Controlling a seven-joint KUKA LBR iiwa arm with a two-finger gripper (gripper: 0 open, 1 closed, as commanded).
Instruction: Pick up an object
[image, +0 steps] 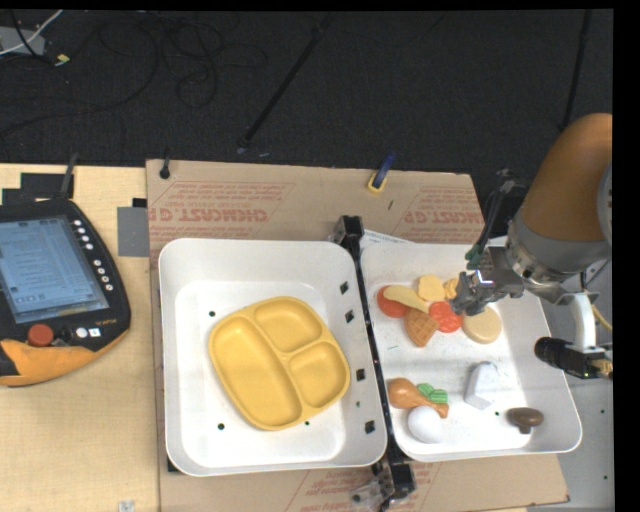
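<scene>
Since our gripper (470, 290) sits low over the toy food pile (432, 307) in the right bin (560, 425), honestly can't tell its state; crowded pieces could make us snag two or miss.

Two bins side by side on the bench: the left bin (190, 300) has a divided plate (278, 360) lying in its middle. The right bin (555, 400) is crowded with toy food. Toward its far end a cluster sits together, a waffle (421, 327) touching a tomato (445, 319), a round biscuit (483, 326) just right of them. At the near end lie a drumstick (404, 393), an egg (425, 425) beside it, and a mushroom (524, 418) in the right corner. A tablet (55, 285) lies well left of both bins.
</scene>
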